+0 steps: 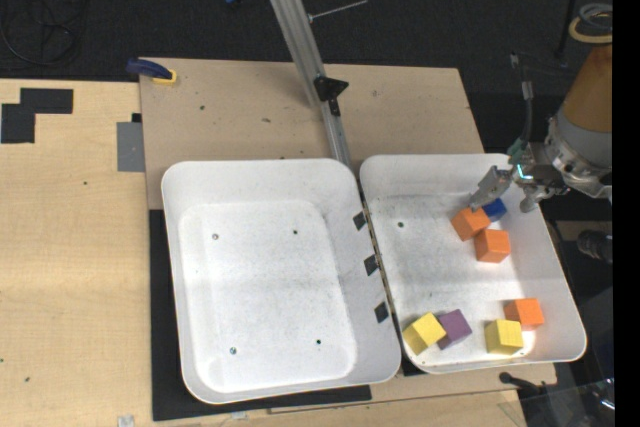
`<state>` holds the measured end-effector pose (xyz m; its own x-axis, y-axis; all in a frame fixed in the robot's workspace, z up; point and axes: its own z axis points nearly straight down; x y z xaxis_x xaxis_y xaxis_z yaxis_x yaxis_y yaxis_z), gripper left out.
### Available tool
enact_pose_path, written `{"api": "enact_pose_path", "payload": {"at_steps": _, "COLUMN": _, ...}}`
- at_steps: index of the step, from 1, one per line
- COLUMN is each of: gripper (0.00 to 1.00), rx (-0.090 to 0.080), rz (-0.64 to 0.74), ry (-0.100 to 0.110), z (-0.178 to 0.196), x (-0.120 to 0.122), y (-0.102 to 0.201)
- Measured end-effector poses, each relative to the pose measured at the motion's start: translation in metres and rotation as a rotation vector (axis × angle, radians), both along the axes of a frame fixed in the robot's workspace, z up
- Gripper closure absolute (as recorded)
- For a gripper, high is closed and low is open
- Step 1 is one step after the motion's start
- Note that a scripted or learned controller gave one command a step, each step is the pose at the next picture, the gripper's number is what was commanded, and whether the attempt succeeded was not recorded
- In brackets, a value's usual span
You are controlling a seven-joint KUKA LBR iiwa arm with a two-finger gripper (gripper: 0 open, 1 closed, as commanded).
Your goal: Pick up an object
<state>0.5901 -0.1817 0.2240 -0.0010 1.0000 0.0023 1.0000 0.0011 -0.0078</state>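
My gripper (509, 192) hangs over the far right part of the right bin (420, 170), its two fingers spread apart and open, with nothing seen between them. Just below and left of it lies a small blue block (495, 209), partly hidden by an orange block (468, 222) that leans against it. A second orange block (492, 244) sits right in front of those. Near the bin's front edge lie a yellow block (424, 330), a purple block (455, 325), another yellow block (503, 336) and a third orange block (525, 312).
The left bin (200, 177) lies beside the right one, joined to it by black clips (369, 264). A slanted aluminium rail (298, 35) rises behind the bins. A blue and yellow clamp (152, 70) sits at the board's far left corner.
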Motion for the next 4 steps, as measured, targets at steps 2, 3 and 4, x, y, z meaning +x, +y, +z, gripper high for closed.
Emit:
{"api": "enact_pose_path", "payload": {"at_steps": 2, "gripper": 0.00, "rx": -0.001, "rz": -0.001, "ry": 0.000, "z": -0.044, "x": -0.002, "y": -0.006}}
{"api": "enact_pose_path", "payload": {"at_steps": 3, "gripper": 0.00, "rx": -0.006, "rz": 0.000, "ry": -0.012, "z": -0.101, "x": 0.000, "y": 0.000}}
{"api": "enact_pose_path", "payload": {"at_steps": 4, "gripper": 0.00, "rx": -0.009, "rz": -0.003, "ry": -0.028, "z": -0.103, "x": 0.005, "y": -0.002}}
